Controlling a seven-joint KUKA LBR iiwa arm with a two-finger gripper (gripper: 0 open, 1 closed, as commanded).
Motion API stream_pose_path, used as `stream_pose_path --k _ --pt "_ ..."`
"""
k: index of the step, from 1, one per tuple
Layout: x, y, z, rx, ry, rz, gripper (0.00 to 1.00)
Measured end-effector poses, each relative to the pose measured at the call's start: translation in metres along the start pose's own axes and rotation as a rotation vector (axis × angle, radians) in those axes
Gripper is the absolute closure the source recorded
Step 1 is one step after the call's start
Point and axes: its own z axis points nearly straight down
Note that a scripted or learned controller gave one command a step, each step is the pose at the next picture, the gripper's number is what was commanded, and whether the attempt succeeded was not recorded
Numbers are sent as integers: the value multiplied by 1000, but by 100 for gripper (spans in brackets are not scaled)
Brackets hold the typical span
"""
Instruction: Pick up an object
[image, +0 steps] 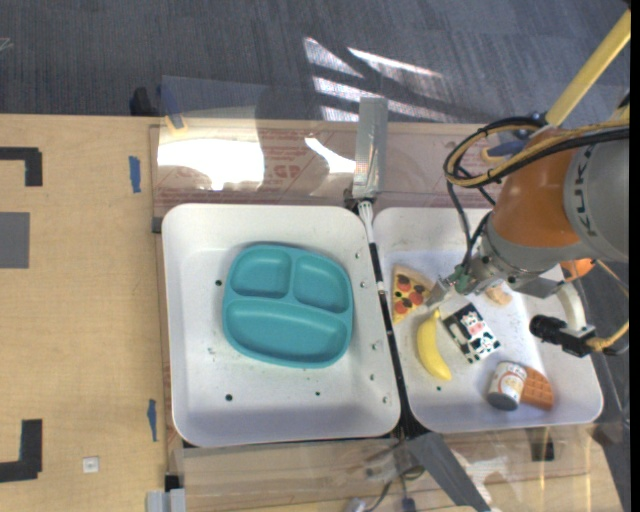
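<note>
The right bin is crowded around the banana; open floor rings the teal plate.

Bright, even light from above; hard glare on the clear panel behind the left bin. Soft, short shadows beside that bin. Slightly grainy throughout.

Tan bench, left white bin and right white bin side by side on it
</note>
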Motion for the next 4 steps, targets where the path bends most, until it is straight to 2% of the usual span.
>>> stream_pose_path --k 1,2,3,4 --pt "-12 -2 14 12 3 384 100" --pt "30 4 -140 6 3 263 100" --pt "116 7 -113 19 10 109 100" --pt "104 -55 -125 17 9 -31 100"
